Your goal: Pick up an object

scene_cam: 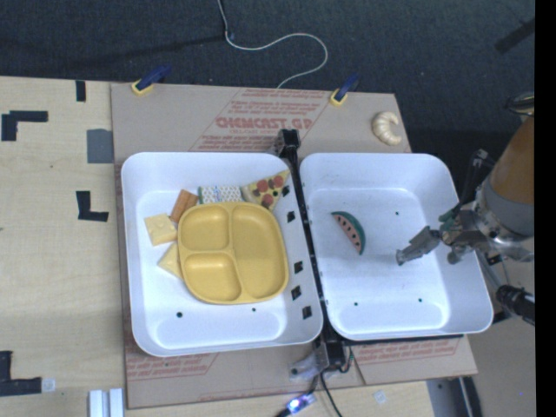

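Note:
A toy watermelon slice, green rind and red flesh, lies alone in the right bin, left of its middle. My gripper hangs over the right part of that bin, well to the right of the slice and apart from it. Its fingers look open, with nothing between them. One fingertip points down and left toward the bin floor. The left bin holds a yellow divided plate, a pizza slice, a pale square cracker and a brown piece.
A black divider runs between the two bins. A beige croissant-shaped toy sits outside on the cardboard behind the right bin. A white cable loops at the back. The arm's body stands over the right bin's right rim.

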Robot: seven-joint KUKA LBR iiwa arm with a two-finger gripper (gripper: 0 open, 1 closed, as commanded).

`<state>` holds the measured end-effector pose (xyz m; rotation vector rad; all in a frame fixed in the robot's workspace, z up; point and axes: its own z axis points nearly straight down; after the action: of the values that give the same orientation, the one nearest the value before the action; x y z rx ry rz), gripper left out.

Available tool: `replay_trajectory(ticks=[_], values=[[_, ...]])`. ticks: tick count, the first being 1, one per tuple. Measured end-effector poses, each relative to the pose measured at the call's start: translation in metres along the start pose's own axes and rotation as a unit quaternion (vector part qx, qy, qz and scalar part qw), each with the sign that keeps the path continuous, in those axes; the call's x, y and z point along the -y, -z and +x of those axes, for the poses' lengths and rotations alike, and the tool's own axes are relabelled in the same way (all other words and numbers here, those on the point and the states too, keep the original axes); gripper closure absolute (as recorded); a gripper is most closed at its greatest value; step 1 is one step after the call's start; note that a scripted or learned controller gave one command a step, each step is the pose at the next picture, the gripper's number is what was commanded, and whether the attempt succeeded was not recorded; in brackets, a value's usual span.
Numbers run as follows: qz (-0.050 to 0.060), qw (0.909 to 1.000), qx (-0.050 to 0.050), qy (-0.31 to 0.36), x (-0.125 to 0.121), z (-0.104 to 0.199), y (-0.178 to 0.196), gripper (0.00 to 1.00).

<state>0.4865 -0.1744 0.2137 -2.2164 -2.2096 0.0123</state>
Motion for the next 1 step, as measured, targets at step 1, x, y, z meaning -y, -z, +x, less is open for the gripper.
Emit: replay_trajectory(ticks=[1], values=[[-0.006,1.0,0.001,0.002,-0.0027,0.0002,0.0057,0.0]])
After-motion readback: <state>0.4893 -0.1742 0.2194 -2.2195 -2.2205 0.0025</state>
